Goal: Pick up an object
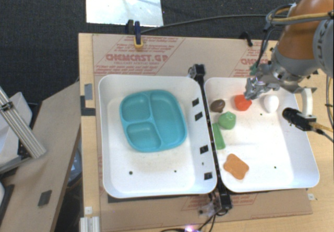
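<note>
Objects are being kept together in the right bin (308, 171) within the arm's reach, while a teal divided tray (153, 120) is lying in the left bin (112, 173). The gripper (252, 92) is being poised touching the red object (241, 102), the likely pick; its opening cannot be told.

My arm (305, 22) reaches in from the right, bent over at the top, the orange band bulging high above my wrist. Below it the grey wrist angles down and to the left. My gripper (252, 91) hangs low at the end of it, tilted leftward, its dark metal tip pointing downward. Cables loop along my upper side, trailing off behind me.
</note>
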Tool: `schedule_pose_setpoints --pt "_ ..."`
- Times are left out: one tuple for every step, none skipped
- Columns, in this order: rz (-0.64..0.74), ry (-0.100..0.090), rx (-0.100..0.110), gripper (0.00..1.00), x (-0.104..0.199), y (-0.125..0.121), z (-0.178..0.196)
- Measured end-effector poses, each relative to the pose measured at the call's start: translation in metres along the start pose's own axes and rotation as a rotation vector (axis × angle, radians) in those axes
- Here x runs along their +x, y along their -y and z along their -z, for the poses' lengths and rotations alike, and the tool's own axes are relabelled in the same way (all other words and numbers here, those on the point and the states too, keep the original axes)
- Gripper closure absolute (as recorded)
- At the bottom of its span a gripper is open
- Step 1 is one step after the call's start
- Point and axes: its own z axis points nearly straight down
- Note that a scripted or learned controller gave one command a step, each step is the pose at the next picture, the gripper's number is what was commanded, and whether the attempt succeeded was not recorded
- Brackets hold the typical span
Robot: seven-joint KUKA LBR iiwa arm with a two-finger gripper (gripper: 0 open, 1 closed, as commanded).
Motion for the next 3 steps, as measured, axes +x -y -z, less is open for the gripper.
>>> schedule_pose_setpoints --pt "0.0 0.0 0.0 1.0 0.058 0.018 0.008" --pt "0.0 0.0 0.0 1.0 0.104 0.037 0.017" --pt "0.0 0.0 0.001 1.0 0.149 0.055 0.003"
